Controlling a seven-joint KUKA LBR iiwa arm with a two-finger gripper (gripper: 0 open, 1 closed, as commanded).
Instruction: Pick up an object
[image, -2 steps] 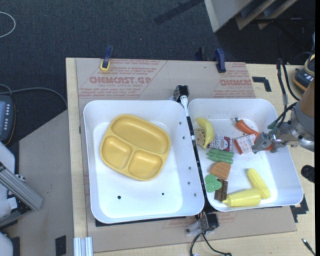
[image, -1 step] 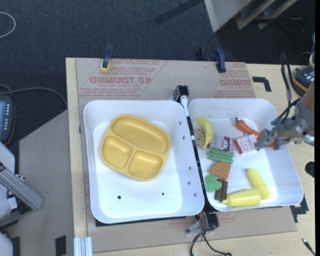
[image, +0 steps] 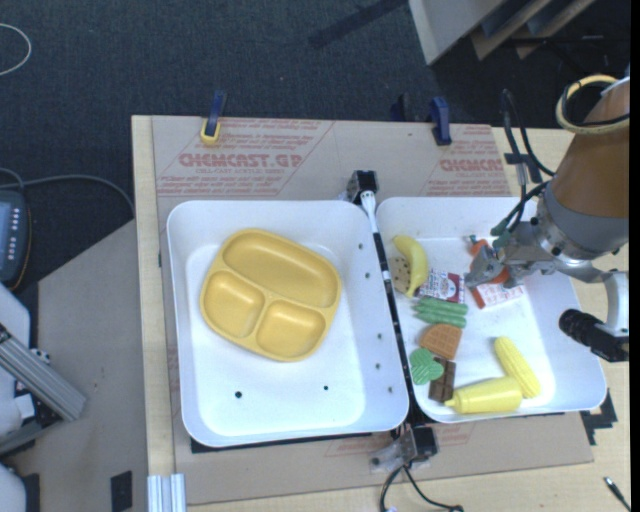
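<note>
1. Closest to the camera, at the near edge of the right bin (image: 590, 395), lie a yellow bottle-shaped toy (image: 487, 397) and a corn cob (image: 517, 366), with a green leafy piece (image: 425, 367) and a brown cookie-like piece (image: 441, 340) just beside them.
2. Mid-bin sit a green pod (image: 441, 312), a red-and-white packet (image: 439, 287) and a banana (image: 411, 263) near the divider.
3. The gripper (image: 487, 262) hangs low over the far part of that bin, beside a small red-and-white packet (image: 497, 294); I cannot tell whether it is wide or narrow, and nothing shows held in it. So I judge the pick not yet done: grasp and lift remain.
4. The left bin (image: 190, 330) carries a yellow divided plate (image: 270, 294).
5. Both bins rest on a cardboard sheet (image: 300, 155) printed in red and clamped at its far edge to the desk; beyond is dark carpet (image: 150, 50) with cables.
</note>
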